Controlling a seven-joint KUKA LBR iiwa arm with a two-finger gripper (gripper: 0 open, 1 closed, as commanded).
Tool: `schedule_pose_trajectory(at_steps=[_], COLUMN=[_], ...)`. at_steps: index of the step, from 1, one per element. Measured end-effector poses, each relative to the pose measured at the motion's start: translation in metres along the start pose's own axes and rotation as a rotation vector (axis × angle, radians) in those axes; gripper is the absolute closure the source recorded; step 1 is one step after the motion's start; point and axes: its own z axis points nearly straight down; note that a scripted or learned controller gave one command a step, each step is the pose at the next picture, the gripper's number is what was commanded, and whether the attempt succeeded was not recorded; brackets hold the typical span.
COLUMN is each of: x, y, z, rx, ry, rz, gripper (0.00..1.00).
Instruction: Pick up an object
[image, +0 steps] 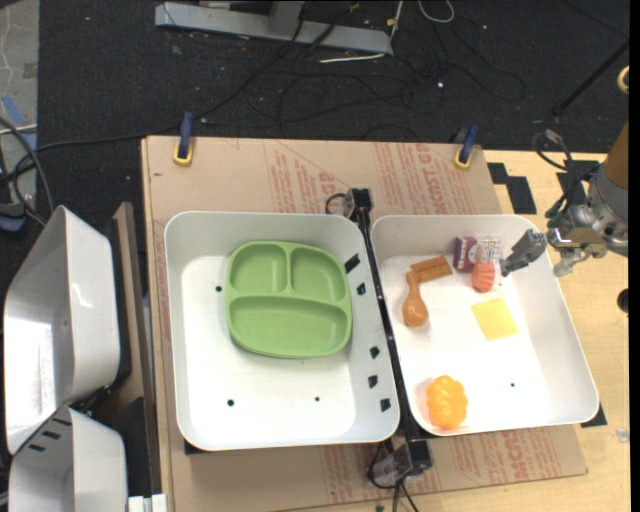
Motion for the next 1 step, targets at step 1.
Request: schedule_pose_trajectory(at_steps=[1], x=[-0.004], y=[0.0075], z=[0.059], rx=[0.0], ry=[0.0], rz=[0.0], gripper=[0.0])
